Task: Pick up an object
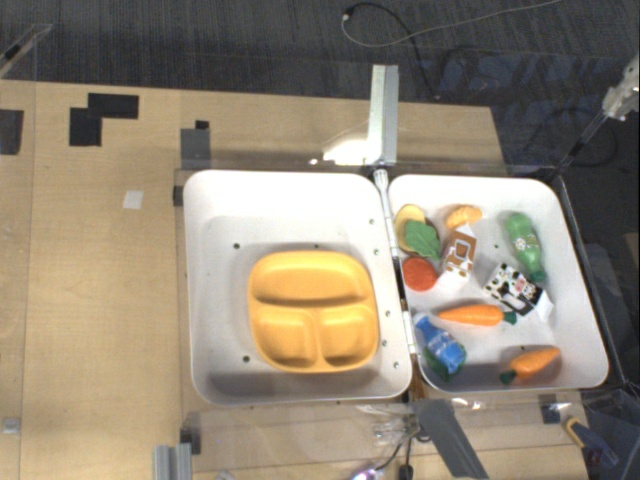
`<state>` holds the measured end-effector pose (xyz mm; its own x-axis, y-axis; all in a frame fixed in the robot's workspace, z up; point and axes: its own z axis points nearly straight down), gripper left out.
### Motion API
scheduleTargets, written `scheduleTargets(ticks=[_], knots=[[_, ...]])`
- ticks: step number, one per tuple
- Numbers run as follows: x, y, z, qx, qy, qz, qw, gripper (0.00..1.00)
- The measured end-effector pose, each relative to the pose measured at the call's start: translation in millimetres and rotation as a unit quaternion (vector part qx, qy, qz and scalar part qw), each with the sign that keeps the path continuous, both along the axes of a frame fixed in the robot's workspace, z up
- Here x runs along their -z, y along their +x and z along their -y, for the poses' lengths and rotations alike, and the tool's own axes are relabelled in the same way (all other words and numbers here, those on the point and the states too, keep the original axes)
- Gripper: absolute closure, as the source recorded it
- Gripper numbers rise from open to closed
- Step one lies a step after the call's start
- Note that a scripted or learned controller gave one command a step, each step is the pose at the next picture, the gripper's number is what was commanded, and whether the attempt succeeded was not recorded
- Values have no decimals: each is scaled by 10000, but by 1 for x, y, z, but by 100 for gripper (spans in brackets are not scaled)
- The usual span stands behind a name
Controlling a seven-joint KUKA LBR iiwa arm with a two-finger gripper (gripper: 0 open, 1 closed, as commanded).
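The right bin [575, 238] holds several toy foods. A green bottle [524, 243] lies near its far right side. A yellow and green piece [415, 230] and a tan bread piece [461, 215] sit at the far left. Below them are a brown and white box [458, 254] and a red tomato [421, 274]. A black and white carton [514, 288] lies mid-right, with an orange carrot [470, 315] just beneath it. A blue packet [440, 345] and a second orange carrot [533, 363] rest near the front edge.
The left bin [215, 268] carries a yellow divided plate [313, 306] in its middle. A metal post [384, 108] stands behind the seam between the bins. Black cable [420, 28] runs over the dark floor at the back.
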<state>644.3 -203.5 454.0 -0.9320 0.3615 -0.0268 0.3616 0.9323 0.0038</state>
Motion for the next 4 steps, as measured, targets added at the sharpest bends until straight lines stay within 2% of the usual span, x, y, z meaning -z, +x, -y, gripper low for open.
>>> scheduleTargets(ticks=[4], knots=[[-57, 6, -6, -48, -42, 245, 9997, 100]])
